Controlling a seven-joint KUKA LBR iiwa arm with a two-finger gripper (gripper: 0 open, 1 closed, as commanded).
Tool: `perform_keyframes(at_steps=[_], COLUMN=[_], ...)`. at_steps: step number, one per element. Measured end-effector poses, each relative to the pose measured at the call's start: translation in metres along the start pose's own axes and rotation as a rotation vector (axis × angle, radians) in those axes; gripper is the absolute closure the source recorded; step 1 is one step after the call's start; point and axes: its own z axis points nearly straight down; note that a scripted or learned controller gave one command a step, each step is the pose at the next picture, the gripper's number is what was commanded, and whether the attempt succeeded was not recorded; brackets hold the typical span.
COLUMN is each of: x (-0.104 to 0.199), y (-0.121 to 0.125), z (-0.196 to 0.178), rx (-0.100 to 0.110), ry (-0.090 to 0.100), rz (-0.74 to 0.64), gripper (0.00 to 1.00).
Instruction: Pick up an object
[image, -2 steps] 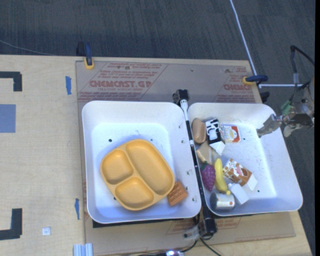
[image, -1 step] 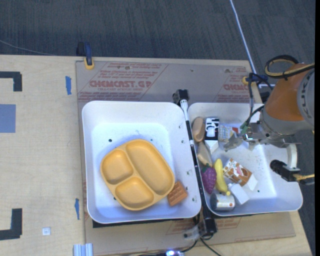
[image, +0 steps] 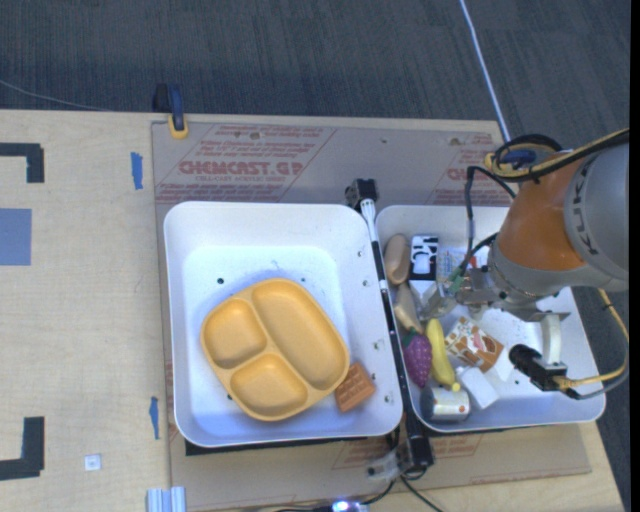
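Note:
My gripper (image: 462, 290) hangs low over the middle of the right bin (image: 585, 400), under the arm's orange band (image: 540, 225). Just below and left of it lie a yellow banana (image: 437, 350), a purple toy (image: 417, 360) and an orange-and-white snack packet (image: 473, 346). Further back in the same bin are a tan, bread-like piece (image: 397, 257) and a black-and-white box (image: 425, 256). Near the front edge a small white container (image: 450, 403) rests. The wrist hides what is directly beneath the gripper.
The left bin (image: 200, 250) holds a yellow divided plate (image: 272, 347) and a brown waffle-like piece (image: 353, 388) at its front right. A black clamp (image: 361, 192) sits between the bins. Cables and a black connector (image: 532, 366) trail over the right bin.

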Motion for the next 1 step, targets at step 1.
perform_keyframes(at_steps=[1], x=[-0.0038], y=[0.0017], z=[-0.0118], rx=[-0.007], ry=[-0.008], rz=[0.003], gripper=[1.0])
